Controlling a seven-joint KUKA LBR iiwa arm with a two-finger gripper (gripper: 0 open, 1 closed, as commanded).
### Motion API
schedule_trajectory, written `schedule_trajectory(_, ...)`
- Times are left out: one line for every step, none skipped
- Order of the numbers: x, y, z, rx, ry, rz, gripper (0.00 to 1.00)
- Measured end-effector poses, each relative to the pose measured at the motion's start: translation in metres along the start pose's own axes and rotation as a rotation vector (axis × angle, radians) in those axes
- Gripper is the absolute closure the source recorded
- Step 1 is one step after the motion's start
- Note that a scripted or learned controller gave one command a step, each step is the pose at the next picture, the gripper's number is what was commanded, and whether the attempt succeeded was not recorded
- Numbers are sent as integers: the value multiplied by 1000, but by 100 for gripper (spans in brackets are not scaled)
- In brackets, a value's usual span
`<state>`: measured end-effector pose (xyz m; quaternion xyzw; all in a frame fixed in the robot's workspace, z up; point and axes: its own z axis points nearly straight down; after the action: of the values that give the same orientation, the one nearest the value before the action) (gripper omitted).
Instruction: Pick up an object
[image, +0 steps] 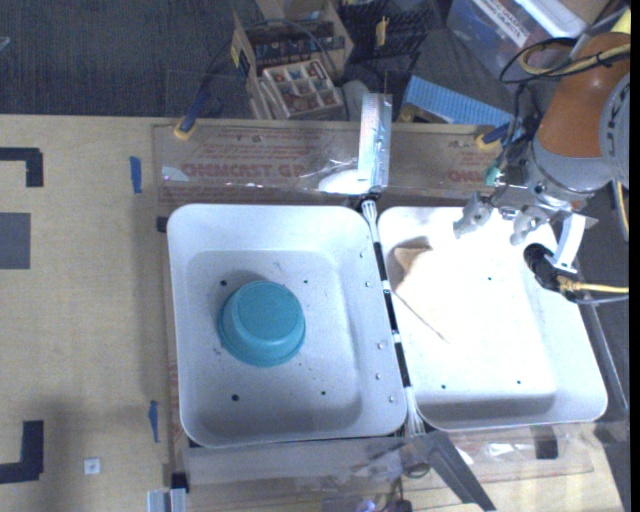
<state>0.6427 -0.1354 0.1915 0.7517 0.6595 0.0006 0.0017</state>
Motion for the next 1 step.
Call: schedule_trajectory(36, 19, 54, 4, 1, 68, 0)
